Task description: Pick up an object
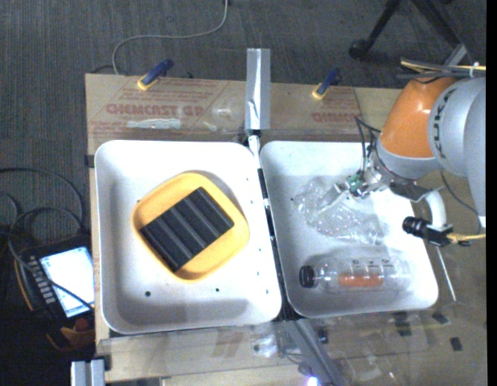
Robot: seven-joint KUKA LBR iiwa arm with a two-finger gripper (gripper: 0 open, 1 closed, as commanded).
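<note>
Gripper (363,182) low over crumpled clear plastic wrap (338,209), jaw state unclear, right bin (287,215) also holding clear bottle (357,274), left bin (112,215) holding yellow-and-black tray (191,224)

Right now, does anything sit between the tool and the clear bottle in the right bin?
Yes. Crumpled clear plastic wrap lies between the tool, at the wrap's upper edge, and the clear bottle, which lies on its side along the right bin's near wall.
</note>
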